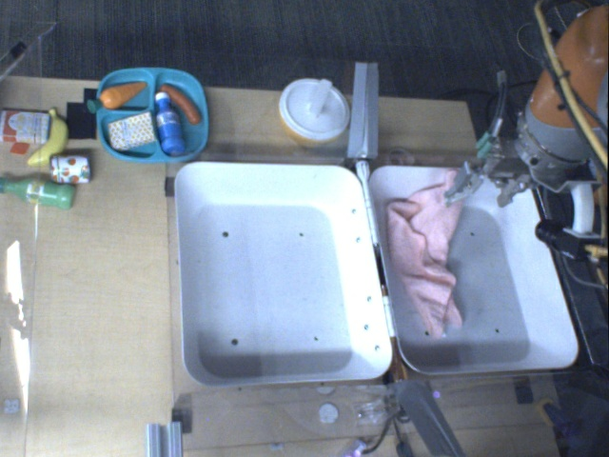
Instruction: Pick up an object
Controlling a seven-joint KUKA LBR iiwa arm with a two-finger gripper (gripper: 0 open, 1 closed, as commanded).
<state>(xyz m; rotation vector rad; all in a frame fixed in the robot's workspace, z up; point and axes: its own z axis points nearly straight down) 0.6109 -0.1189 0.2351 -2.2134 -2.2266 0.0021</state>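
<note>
Pink cloth (425,255) crumpled in right bin (533,346).

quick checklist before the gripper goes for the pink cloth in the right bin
1. Target present: pink cloth lies crumpled along the left side of the right bin. ok
2. Gripper over the cloth: it sits at the cloth's upper right corner, off its bulk. not ok
3. Cloth between the fingers: blurred there. cannot tell
4. Finger opening: cannot tell
5. Nothing lying on the cloth. ok
6. Cloth inside the bin, not draped over the divider. ok
</note>
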